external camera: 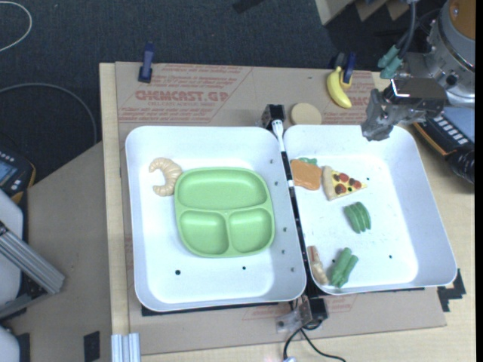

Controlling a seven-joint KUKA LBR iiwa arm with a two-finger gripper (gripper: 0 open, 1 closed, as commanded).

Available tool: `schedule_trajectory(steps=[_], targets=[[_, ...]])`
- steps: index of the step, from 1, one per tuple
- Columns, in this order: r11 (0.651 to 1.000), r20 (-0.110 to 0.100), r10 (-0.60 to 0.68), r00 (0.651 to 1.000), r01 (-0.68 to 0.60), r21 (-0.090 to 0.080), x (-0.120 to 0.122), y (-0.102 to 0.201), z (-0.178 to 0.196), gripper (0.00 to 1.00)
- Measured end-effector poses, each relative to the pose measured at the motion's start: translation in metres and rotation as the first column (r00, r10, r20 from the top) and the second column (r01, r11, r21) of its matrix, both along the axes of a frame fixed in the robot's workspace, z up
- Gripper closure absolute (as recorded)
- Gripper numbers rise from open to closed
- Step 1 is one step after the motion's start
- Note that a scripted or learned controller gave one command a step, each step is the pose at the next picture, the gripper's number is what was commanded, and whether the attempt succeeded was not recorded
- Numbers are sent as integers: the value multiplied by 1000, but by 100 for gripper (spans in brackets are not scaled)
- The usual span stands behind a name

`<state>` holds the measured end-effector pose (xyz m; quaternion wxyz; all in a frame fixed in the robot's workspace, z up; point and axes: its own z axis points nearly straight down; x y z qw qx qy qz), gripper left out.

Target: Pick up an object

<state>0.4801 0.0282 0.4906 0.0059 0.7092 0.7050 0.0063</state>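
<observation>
My gripper [376,129] hangs over the far edge of the right bin [400,266], with nothing visible between its fingers. Below it in that bin lie a pizza slice [343,182], an orange toast-like piece [306,174], a green pepper [358,216], a green bean pod [343,267] and a small tan piece [315,262]. The left bin [151,270] holds a green divided plate [224,210] and a croissant [164,174].
A banana [339,89] and a tan round disc [306,115] lie on the cardboard behind the right bin. Blue clamps [146,62] sit at the board's far edge. A black clip [273,115] stands between the bins at the back.
</observation>
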Motion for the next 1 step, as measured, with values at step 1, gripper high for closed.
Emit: schedule_trajectory(steps=[1], targets=[[1000, -27, 8, 1000, -8, -1, -2, 26, -92, 100]])
